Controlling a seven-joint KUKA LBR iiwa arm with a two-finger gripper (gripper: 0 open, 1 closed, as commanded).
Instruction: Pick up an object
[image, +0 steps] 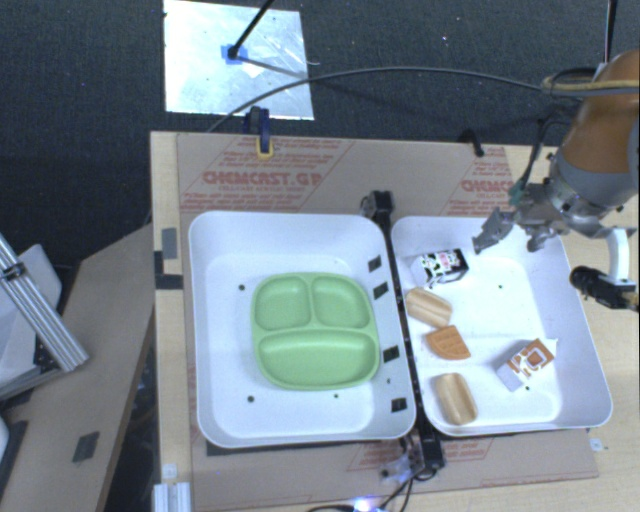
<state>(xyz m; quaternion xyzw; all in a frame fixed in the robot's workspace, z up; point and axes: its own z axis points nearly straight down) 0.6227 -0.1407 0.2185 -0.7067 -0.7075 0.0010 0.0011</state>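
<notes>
Green divided plate (316, 331) in left white bin (220, 260)

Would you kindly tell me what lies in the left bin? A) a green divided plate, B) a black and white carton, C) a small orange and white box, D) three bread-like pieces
A: the green divided plate sits alone in the left bin; the small items lie in the right bin.

Two white bins (215, 300) sit on tan board with red lettering. A light green tray (315, 330), a black-and-white carton (443, 265), tan bread pieces (430, 307) and an orange-and-white block (528, 362).
</notes>
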